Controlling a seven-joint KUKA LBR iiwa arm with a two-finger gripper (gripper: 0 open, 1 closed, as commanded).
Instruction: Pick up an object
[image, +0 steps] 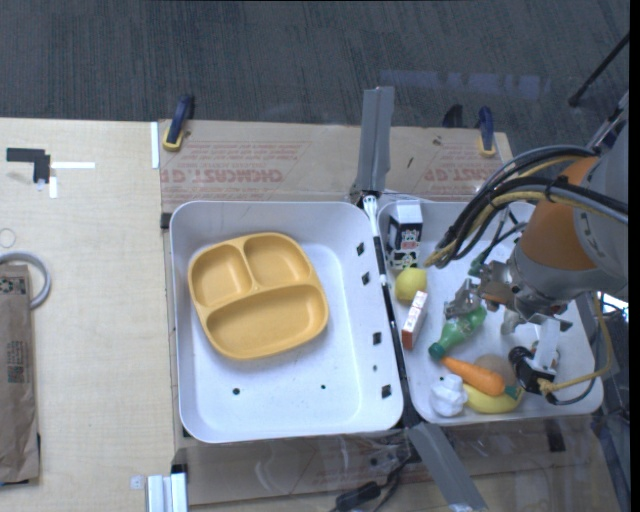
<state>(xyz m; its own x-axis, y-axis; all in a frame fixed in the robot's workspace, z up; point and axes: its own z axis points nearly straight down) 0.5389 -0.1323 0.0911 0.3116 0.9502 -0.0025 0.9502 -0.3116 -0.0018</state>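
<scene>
At the near edge of the right bin (585, 400), a banana (492, 401) is lying along the wall, with a white crumpled object (449, 398) just beside its left end. An orange carrot (475, 375) is resting slantwise against the banana's upper side. Just beyond the carrot, a green bottle-shaped toy (458, 333) is lying tilted, its upper end sitting right under the gripper (468, 302), which is hanging low over the middle of the bin. Whether the gripper is spread or pressed together cannot be told, as the metal parts are blurring into the clutter. The grey arm with its orange band (560, 240) and black cables are covering much of the bin's right half. To the left, a red and white packet (413, 318) is lying near the dividing wall, a yellow lemon (410, 284) is sitting beyond it, and a small white carton (405, 232) is standing in the far corner. In the left bin (290, 410), a yellow divided plate (258, 294) is lying flat.
</scene>
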